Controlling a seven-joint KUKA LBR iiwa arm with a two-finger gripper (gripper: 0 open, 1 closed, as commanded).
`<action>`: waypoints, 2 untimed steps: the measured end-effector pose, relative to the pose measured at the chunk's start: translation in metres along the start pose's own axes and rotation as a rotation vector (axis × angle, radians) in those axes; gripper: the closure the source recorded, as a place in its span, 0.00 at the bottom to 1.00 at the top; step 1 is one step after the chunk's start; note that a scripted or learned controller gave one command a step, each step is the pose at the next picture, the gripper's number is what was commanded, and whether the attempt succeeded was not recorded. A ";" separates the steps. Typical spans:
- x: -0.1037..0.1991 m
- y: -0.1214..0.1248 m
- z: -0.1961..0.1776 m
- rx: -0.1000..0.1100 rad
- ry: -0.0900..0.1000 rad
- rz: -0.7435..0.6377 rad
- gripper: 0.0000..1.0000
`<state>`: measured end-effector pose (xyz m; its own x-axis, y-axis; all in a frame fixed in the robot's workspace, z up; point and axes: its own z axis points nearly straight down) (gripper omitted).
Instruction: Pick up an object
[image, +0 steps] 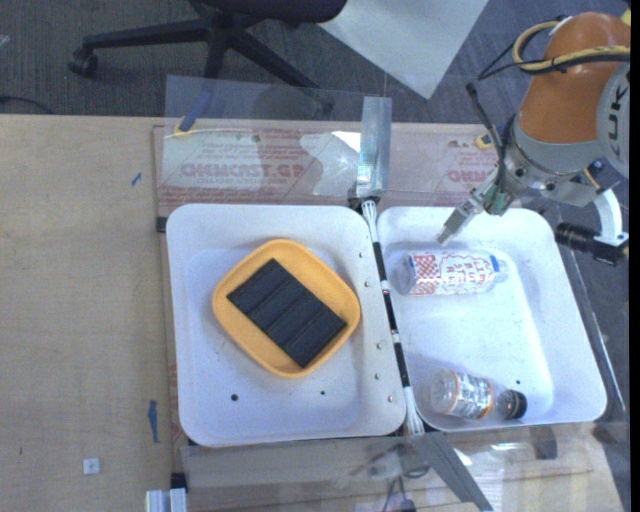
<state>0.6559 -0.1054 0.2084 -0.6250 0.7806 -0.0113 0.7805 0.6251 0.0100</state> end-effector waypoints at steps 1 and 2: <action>-0.008 -0.048 0.077 -0.011 -0.012 0.021 0.00; -0.014 -0.069 0.115 0.000 0.004 -0.018 0.00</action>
